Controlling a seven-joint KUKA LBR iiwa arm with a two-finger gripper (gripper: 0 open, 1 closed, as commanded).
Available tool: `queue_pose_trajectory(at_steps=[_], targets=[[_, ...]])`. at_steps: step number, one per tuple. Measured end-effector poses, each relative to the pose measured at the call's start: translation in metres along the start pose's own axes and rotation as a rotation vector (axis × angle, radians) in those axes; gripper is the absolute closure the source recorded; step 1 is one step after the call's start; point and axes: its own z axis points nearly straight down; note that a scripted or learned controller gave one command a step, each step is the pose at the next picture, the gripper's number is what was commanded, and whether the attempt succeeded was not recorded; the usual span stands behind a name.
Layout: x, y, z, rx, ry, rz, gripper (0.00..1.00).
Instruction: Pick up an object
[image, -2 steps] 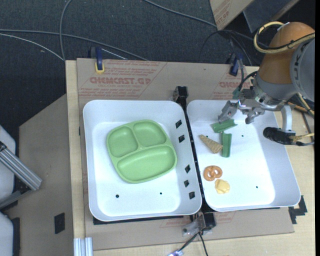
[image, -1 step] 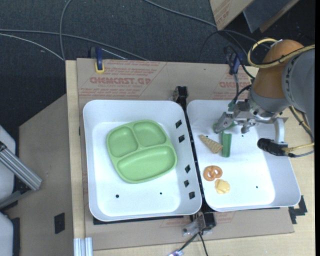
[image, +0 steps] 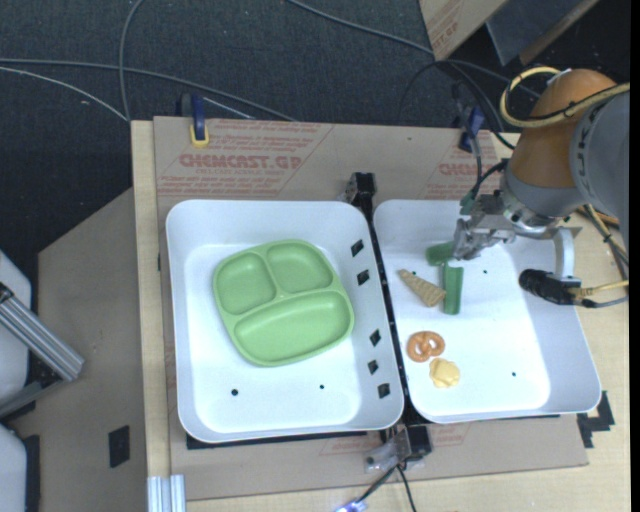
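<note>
Dark green L-shaped plastic piece (image: 449, 275) lay in right white bin (image: 540, 350), directly under gripper (image: 470, 243); gripper state could not be told.

Two bins are set side by side on a board (image: 300, 150). A divided plate (image: 283, 301) is placed in the left bin (image: 200, 380). The remaining items are referred to the L-shaped block (image: 448, 275) in the right bin (image: 540, 370): a cone (image: 423, 287) is laid just to its left, a pretzel (image: 426, 346) is found nearer the camera, and a small lump (image: 445, 374) just beyond the pretzel. The gripper (image: 472, 243) is positioned directly over the block's far end.
</note>
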Motion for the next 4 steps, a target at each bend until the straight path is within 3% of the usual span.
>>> queue_pose_trajectory(at_steps=[1,2,4], targets=[[-0.001,-0.003,-0.064,-0.006,-0.002,-0.001,1.00],[-0.001,-0.002,-0.100,-0.004,-0.002,-0.001,1.00],[0.101,-0.010,-0.105,0.004,0.002,-0.006,1.00]])
